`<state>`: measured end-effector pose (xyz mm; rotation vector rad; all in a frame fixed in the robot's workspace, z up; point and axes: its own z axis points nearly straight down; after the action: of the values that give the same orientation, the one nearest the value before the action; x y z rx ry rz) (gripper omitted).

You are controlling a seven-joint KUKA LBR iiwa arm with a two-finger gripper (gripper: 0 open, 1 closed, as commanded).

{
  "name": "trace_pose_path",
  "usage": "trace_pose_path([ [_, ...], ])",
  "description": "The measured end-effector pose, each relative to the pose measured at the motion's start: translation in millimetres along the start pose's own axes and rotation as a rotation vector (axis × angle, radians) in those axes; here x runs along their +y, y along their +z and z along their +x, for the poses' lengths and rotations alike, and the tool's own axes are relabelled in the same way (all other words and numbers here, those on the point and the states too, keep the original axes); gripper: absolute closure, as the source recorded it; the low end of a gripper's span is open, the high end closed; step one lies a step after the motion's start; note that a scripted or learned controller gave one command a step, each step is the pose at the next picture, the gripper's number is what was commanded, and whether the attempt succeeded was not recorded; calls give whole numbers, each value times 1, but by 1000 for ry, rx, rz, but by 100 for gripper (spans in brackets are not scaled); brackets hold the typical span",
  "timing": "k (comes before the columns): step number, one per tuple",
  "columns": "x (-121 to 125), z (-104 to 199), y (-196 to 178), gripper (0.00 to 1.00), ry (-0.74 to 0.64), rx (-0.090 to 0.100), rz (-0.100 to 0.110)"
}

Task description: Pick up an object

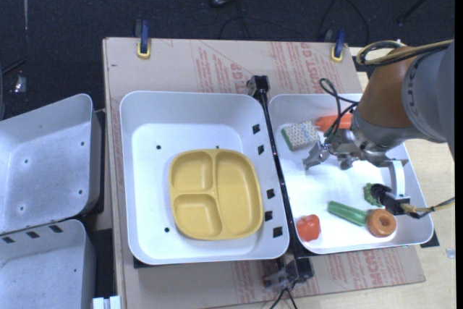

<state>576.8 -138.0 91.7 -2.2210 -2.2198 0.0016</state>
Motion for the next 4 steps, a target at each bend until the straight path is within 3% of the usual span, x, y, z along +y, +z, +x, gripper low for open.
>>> trace_pose_path([
  [1,0,0,-11,100,1,-1,-2],
  [4,6,3,-128,100,-3,-1,-4],
])
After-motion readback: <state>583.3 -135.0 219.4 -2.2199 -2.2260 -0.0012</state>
